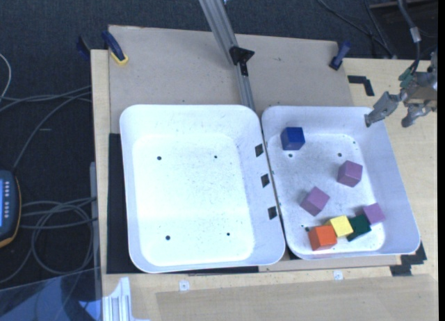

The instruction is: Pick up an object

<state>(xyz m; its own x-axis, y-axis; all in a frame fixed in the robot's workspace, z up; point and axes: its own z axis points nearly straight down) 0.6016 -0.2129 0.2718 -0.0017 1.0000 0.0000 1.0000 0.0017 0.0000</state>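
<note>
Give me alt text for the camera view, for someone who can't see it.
The open gripper hangs over the right bin's far right corner, holding nothing. That bin holds a blue block, three purple blocks, and orange, yellow and green blocks clustered at its near edge.

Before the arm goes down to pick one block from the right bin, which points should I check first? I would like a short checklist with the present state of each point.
1. Gripper carries nothing: ok, its fingers are spread with nothing between them.
2. Gripper is above a block: not ok, it sits over the upper right corner of the right bin, away from every block.
3. A free-standing target exists: ok, the blue block stands alone.
4. The purple block has room around it: ok.
5. The orange block is easy to grasp: not ok, it touches the yellow block.
</note>
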